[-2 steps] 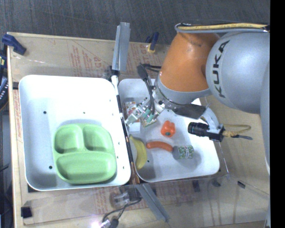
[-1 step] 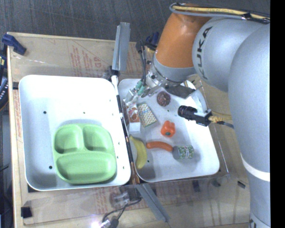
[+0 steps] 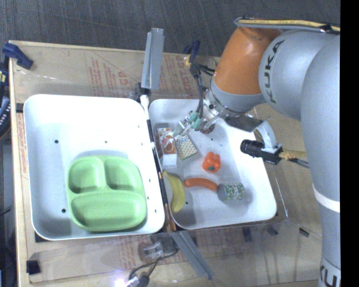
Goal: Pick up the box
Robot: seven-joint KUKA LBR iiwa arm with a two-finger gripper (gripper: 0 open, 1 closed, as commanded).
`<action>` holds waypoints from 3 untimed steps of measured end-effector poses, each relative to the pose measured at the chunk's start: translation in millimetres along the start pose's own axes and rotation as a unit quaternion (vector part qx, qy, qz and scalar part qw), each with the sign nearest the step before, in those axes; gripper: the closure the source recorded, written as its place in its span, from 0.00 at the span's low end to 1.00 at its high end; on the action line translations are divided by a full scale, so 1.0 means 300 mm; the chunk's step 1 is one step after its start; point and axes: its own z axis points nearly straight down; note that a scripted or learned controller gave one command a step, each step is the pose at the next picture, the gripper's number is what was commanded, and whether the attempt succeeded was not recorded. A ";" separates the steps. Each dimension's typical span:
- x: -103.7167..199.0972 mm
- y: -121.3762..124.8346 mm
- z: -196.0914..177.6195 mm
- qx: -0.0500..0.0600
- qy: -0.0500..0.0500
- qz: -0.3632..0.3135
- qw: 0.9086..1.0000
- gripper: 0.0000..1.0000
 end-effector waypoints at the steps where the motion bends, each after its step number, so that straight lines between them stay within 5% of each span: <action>1: 0.000 0.000 0.000 0.000 0.000 0.000 1.000 0.00; 2: -0.128 -0.023 0.320 -0.011 -0.007 0.039 0.999 0.00; 3: -0.205 0.009 0.336 -0.012 -0.004 0.007 1.000 0.00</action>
